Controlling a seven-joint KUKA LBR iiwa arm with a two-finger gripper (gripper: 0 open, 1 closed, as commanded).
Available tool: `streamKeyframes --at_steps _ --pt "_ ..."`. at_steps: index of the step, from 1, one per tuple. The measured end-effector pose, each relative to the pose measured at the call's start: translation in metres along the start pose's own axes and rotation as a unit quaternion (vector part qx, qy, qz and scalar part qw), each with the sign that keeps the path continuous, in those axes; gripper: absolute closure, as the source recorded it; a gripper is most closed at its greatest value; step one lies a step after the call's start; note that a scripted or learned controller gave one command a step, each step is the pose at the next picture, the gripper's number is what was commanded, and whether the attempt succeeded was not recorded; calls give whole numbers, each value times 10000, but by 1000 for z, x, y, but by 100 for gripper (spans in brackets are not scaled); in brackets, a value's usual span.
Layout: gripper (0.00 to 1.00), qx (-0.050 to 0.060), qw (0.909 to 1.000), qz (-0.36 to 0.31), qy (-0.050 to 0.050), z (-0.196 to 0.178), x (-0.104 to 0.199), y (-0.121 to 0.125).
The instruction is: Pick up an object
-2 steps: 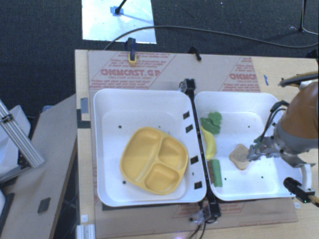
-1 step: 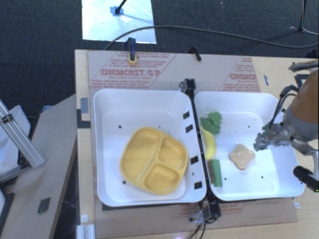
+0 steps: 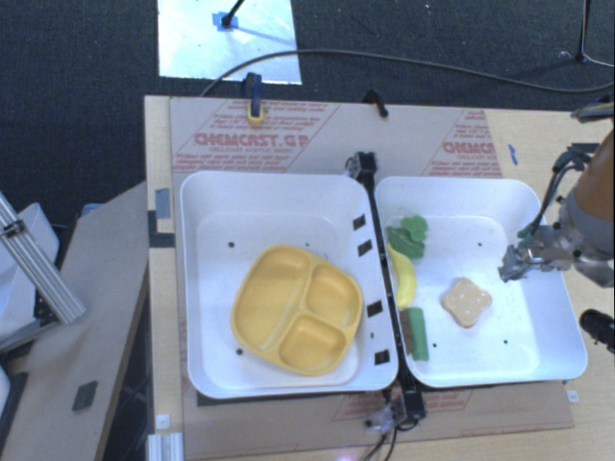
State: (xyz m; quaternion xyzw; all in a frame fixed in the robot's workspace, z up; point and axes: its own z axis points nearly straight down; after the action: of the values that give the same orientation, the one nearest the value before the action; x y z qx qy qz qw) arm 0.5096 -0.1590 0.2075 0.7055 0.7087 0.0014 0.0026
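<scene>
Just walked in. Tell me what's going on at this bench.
A robot arm reaches in from the right, its pincer over the right bin near the far wall. It holds nothing. A tan cracker lies just beside it. Along that bin's left wall are a green leafy toy, a banana and a green stick. The left bin holds a yellow divided tray.

The gripper (image 3: 511, 265) hangs over the right bin (image 3: 500, 200), near its right wall. Just left of it and slightly nearer the camera lies the toast piece (image 3: 466, 303); farther left, along the divider, lie the leafy piece (image 3: 408, 235), the banana (image 3: 405, 279) and the stick (image 3: 417, 332), back to front. Well to the gripper's left, the divided tray (image 3: 296, 308) lies in the left bin (image 3: 269, 209).
</scene>
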Motion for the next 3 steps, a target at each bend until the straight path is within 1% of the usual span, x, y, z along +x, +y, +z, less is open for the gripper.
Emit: streamKeyframes --at_steps 1,2,3 --pt "100 14 10000 -32 17 5 57 15" --pt "100 14 10000 -29 15 10 107 37" --pt "100 17 10000 -30 19 14 158 52"
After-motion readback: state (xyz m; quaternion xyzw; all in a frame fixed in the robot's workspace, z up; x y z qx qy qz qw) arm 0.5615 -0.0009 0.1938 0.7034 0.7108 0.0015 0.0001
